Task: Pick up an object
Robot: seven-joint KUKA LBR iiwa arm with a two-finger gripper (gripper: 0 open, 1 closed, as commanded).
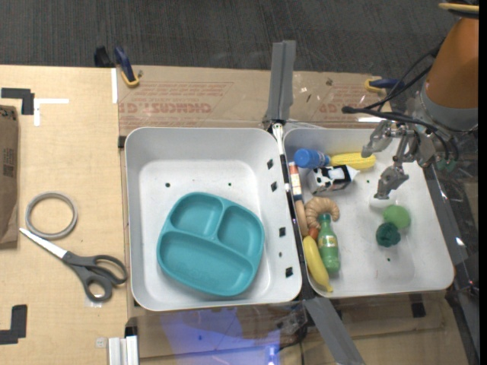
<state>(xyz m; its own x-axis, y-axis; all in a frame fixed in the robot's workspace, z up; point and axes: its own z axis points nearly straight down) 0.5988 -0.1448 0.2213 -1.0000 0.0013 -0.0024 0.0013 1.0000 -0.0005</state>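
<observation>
The arm [456, 59] reaches in from the right at the far corner of the right bin [426, 276], its orange band high above the wrist. The wrist bends down and leftward over the bin's far right part, and the gripper [386, 166] hangs over bare bin floor. The fingers [389, 181] point down and stand apart, with nothing between them; one tip is just above the floor, close to a green ball [396, 217].

That ball lies to the near side of the gripper, touching a darker green lump [388, 235] on its near side. Along the bin's left wall lies a row of things: a blue cap-shaped piece [306, 158] farthest, a yellow piece [352, 160] to its right, a black-and-white toy [330, 177] just nearer, then a tan curled piece [316, 207], a green bottle [328, 245] and a banana [314, 263] nearest.

The left bin [141, 173] holds a teal divided plate [211, 243] toward its near side.

On the bench [61, 135] to the left lie a tape roll [51, 214] and, just nearer, scissors [80, 265].
</observation>
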